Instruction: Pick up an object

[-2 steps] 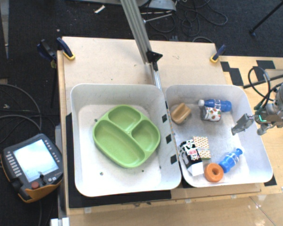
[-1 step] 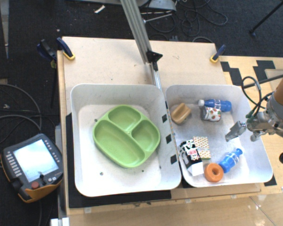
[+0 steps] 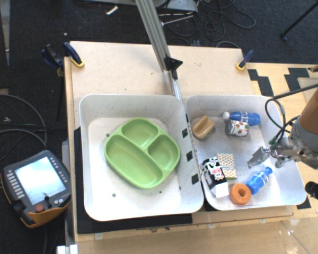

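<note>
Blue bottle (image 3: 258, 180) lies tilted in right bin (image 3: 286, 194), near front, beside orange ring (image 3: 240, 193). Gripper (image 3: 261, 158) hovers just above bottle; finger state cannot be told. Patterned carton (image 3: 218, 172) left of bottle; tan block (image 3: 203, 127) and small bottle (image 3: 240, 123) farther back. Green divided plate (image 3: 142, 152) in left bin (image 3: 93, 194).

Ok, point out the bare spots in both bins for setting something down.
Left bin: bare corners around the green divided plate. Right bin: a bare patch between the tan block and patterned box; crowded near the orange ring and gripper.
</note>
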Tool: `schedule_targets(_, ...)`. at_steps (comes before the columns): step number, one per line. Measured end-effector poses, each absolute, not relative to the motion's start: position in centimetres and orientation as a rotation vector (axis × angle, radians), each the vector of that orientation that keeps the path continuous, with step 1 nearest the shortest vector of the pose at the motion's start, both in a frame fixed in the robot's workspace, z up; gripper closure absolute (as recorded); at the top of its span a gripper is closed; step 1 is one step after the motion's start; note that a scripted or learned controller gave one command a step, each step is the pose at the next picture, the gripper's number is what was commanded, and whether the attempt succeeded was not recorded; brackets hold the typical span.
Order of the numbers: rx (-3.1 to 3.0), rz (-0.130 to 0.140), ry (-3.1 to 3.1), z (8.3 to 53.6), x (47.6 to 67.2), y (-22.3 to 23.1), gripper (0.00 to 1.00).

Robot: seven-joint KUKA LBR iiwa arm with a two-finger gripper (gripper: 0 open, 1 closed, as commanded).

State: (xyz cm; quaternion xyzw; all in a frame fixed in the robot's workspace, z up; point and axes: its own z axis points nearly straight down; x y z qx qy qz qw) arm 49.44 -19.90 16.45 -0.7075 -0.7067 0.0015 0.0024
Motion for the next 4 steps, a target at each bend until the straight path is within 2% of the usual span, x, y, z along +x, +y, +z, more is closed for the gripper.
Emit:
schedule_targets(1, -2.234, -0.005, -2.232, 10.9, 49.6, -19.5, 0.0)
schedule_targets(2, -2.234, -0.008, -2.233, 12.2, 49.7, -19.5, 1.0)
schedule_targets(3, -2.222, -0.004, -2.23, 18.4, 50.1, -19.1, 1.0)
schedule_targets(4, -2.222, -0.003, -2.229, 22.8, 50.6, -19.6, 1.0)
